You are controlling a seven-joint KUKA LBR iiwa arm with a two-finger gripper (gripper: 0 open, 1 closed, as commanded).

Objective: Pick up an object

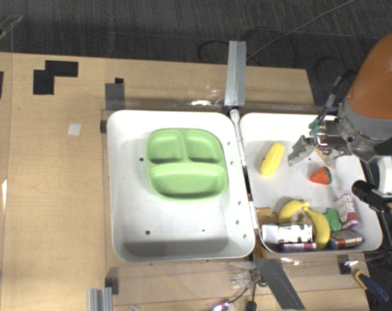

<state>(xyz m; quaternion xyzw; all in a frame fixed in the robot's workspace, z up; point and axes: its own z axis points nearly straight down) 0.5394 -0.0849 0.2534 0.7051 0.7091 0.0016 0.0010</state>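
Observation:
My gripper [311, 153] hangs over the back of the right bin [273, 129], fingers spread open with nothing between them. A yellow corn-like piece [272, 159] lies just to its left. Just below and to the right of the fingertips sits a small red strawberry-like piece [321, 176]. At the bin's front lie a banana [310, 216], a dark can on its side [288, 234], a green piece [332, 220] and a small bottle [346, 209].
The left bin [127, 193] holds a green divided plate [186, 162]. A metal post [235, 73] stands behind the ridge between the two bins. The arm's orange band [377, 76] looms over the right bin's back right corner.

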